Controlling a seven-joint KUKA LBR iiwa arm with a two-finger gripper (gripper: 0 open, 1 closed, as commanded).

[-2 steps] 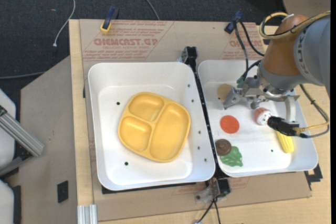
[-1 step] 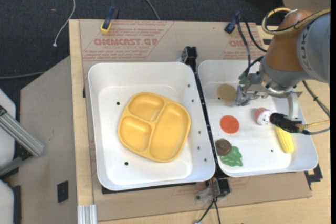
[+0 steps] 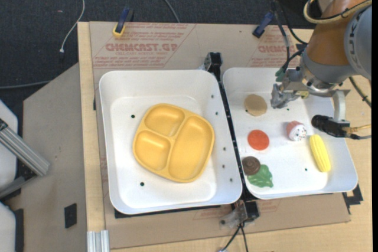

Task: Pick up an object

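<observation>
Two white bins (image 3: 112,127), one yellow plate (image 3: 174,141), six small food items (image 3: 258,139).

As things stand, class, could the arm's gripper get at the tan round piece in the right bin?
Probably yes. The gripper hangs just right of the tan round piece, which lies flat with bare floor of the right bin around it and nothing on top.

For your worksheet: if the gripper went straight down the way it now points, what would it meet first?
Probably the bare floor of the right bin, just right of the tan round piece. The gripper hangs beside that piece, not over it, though depth is hard to judge from this slanted view.
</observation>
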